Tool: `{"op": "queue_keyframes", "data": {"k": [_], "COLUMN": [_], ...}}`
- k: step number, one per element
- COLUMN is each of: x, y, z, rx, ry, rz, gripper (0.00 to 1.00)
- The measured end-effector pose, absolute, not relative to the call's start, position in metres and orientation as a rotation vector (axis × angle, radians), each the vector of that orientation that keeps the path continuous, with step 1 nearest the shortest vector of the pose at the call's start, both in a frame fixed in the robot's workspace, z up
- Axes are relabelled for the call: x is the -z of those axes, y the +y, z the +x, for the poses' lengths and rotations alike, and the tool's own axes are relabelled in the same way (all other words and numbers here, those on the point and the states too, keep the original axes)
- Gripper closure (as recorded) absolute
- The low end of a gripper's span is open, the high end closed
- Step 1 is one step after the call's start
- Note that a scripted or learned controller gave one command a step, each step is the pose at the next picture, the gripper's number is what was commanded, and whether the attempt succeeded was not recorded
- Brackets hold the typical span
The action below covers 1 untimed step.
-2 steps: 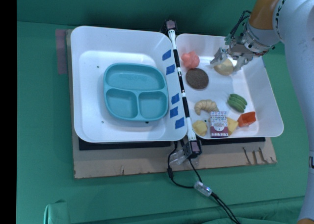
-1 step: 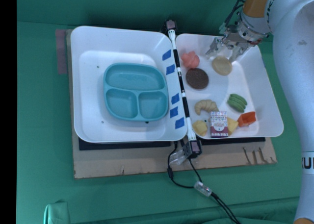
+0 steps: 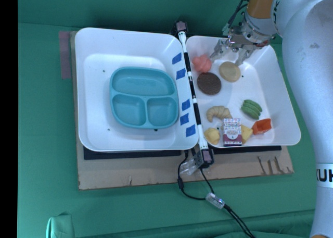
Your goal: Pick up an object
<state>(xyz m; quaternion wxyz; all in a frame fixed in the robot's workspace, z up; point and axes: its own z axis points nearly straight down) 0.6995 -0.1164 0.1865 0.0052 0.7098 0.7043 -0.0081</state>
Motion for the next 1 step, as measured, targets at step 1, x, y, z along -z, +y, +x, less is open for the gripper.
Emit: {"op": "queue_keyframes", "data": {"k": [1], "x": [-0.1865], "y": [-0.0983], "z": [0.6959], "rx": [0.003], "ry": [2.207], "rz": [2.22], "gripper": [0.0]}}
